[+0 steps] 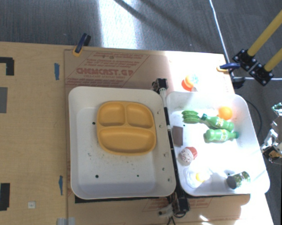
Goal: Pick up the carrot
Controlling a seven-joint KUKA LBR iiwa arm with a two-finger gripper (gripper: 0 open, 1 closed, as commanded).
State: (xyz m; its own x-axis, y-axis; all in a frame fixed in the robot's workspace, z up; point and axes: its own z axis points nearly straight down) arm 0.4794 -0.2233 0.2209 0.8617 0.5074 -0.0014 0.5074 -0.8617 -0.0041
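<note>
On the left side of the bench, we see a shallow white plastic bin lying on a brown printed cardboard sheet. A mustard-yellow divided plate with three compartments lies flat in the bin's upper half.

Past the dividing rim, the right white bin is washed out by bright light. Near its left wall lies a small grey-brown block, and below that a round red-and-white ball. What we take for the carrot, a small orange piece with a green tip, lies outside both bins, on the cardboard just above the right bin's far rim.

Inside that bin, a dark green leafy piece lies beside two bright green plastic bottles, with a round orange ball touching the upper one. Nearer us sit a pale yellow-centred item and a dark little jar.

At the right edge, the metallic gripper is just beside the bin's outer wall, well apart from the carrot; we cannot tell its state.
</note>
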